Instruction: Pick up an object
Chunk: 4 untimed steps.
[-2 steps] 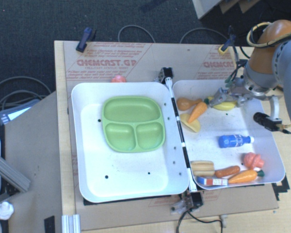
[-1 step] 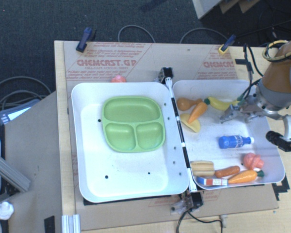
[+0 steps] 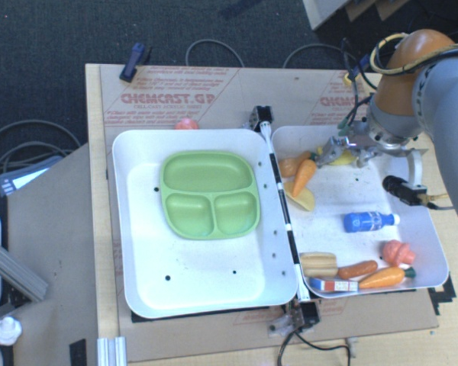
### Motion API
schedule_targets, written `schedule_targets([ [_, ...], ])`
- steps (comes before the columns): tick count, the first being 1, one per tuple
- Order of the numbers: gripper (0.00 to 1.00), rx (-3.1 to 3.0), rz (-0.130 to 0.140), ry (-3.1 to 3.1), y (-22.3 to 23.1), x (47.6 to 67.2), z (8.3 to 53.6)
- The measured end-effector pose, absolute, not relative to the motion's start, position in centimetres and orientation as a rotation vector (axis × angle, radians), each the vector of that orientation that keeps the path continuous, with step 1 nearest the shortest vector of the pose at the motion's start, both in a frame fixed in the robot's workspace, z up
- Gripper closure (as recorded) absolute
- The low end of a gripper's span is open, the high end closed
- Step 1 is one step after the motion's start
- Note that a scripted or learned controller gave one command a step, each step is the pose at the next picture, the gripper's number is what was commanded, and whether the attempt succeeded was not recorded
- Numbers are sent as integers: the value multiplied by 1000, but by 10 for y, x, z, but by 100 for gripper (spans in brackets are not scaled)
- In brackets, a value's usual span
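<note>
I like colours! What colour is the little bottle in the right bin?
The bottle is blue with a white cap, seen lying on its side in the camera view.

A green three-compartment tray (image 3: 211, 193) lies in the left white bin (image 3: 137, 227). A blue clamp (image 3: 133, 62) (top-left corner) rests on the bench (image 3: 214, 90).

Grey arm (image 3: 443, 90) reaches in from right, gripper (image 3: 349, 149) low

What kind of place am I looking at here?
Probably a robot test lab: a robot arm reaches over two white bins, with toy food like a carrot and loose cables on the carpet.
</note>
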<state>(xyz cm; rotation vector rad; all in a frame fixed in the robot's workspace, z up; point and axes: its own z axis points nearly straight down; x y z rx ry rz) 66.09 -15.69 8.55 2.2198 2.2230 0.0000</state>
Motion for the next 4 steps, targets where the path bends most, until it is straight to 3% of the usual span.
schedule_targets([
  [1,0,2218,2,2218,-190,667,141],
  [2,0,2226,4,2235,-215,668,88],
  [3,0,2225,2,2228,-216,564,84],
  [4,0,2219,3,2222,-167,608,108],
])
